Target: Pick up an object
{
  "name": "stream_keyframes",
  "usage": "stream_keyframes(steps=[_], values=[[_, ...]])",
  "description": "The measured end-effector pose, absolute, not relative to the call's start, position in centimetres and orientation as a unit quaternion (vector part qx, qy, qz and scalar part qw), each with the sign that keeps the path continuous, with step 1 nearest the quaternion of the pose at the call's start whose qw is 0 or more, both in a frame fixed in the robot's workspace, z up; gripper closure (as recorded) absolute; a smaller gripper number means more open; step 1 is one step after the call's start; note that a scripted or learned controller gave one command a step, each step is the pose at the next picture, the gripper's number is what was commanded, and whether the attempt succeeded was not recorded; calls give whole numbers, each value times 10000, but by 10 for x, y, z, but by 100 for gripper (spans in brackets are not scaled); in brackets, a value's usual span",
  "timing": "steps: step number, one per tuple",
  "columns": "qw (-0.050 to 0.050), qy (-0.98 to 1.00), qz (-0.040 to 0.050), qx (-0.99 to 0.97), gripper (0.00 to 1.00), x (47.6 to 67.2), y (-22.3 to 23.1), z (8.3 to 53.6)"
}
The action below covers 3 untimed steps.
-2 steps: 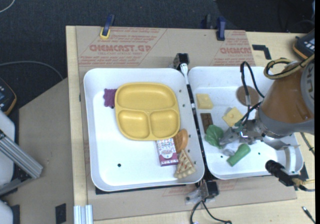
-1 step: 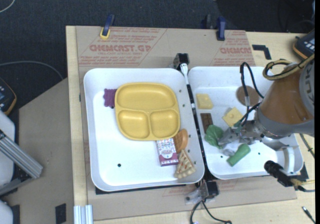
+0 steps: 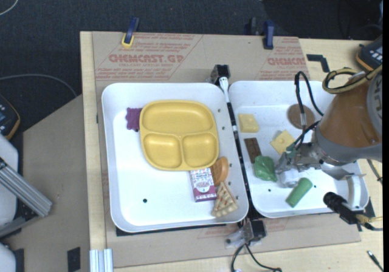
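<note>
My pincer (image 3: 285,164) hangs low in the right bin (image 3: 267,91) between the green blob (image 3: 264,168) and green cylinder (image 3: 299,192) — whether it is open I cannot tell. Crowded pieces could get nudged aside — a grab may miss.

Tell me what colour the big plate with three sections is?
Yellow; the divided plate shows best in the camera view.

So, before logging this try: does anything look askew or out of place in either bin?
Mostly tidy. In the left bin, a purple item lies partly hidden under the yellow divided tray, and the small red box sits tilted beside the waffle piece.
</note>
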<state>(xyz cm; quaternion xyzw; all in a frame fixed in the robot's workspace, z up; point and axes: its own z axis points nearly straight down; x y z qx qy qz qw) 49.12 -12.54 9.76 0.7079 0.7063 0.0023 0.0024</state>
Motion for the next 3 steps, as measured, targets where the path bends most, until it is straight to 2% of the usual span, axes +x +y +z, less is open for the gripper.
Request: stream_keyframes(steps=[2, 3], values=[[40, 7075, 18, 7067, 100, 485, -130, 220], [19, 7075, 6, 7067, 100, 486, -130, 225]])
